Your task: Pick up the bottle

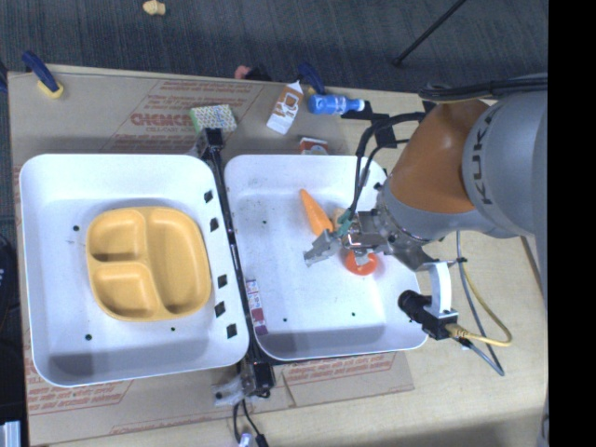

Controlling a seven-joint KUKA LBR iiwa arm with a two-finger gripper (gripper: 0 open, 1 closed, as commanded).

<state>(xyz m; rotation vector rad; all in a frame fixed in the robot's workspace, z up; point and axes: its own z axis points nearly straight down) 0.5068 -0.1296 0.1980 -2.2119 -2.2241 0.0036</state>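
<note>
Gripper [321, 248] low in right bin [279, 329], finger state unclear, beside toy carrot [316, 211]. Blue bottle [331, 105] on bench beyond bin.

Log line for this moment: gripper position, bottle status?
gripper: low in right bin, beside carrot | bottle: on bench behind bins, not held

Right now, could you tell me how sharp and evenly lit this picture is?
Camera view: even, soft lighting; faint shadows along the right bin walls; mild glare on the white plastic; the hand and the blue bottle look slightly soft, so fine detail there is hard to read.
</note>
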